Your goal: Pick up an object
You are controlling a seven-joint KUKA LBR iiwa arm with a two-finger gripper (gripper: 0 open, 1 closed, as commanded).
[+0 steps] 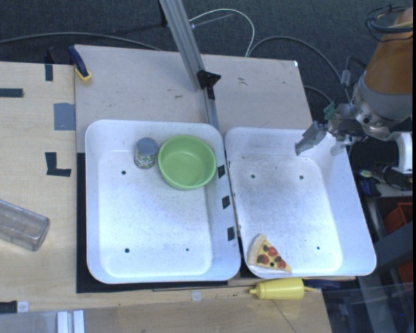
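- Nearest the gripper (310,141), and so the likeliest thing to pick, is the toy pizza slice (267,254), which lies flat in the right bin (347,214) at its near left corner, close to the bin wall and just above a yellow mustard bottle (280,288) that lies on the bench edge outside the bin.
- It looks like a small tan wedge with red rounds on top, thin and low against the white floor, its point turned toward the bin's middle.
- Over the far right corner of that same bin the gripper hangs, well apart from the slice; nothing is between its fingers, and whether they are spread or closed I cannot tell from this slant.
- To do the step well, I judge the arm should travel across the bin toward the near left corner, then come straight down with the fingers astride the wedge's narrow width, not its long edge.
- Because the slice is so flat, the fingertips would need to reach nearly to the bin floor; stopping high would likely close on air.
- The nearby bin wall could foul one finger, so an approach from the bin's open middle seems safer.
- Across the divide, the left bin (104,255) holds a green bowl (187,161) and, touching its left side, a small grey can (146,152), both bulkier alternatives but farther off.
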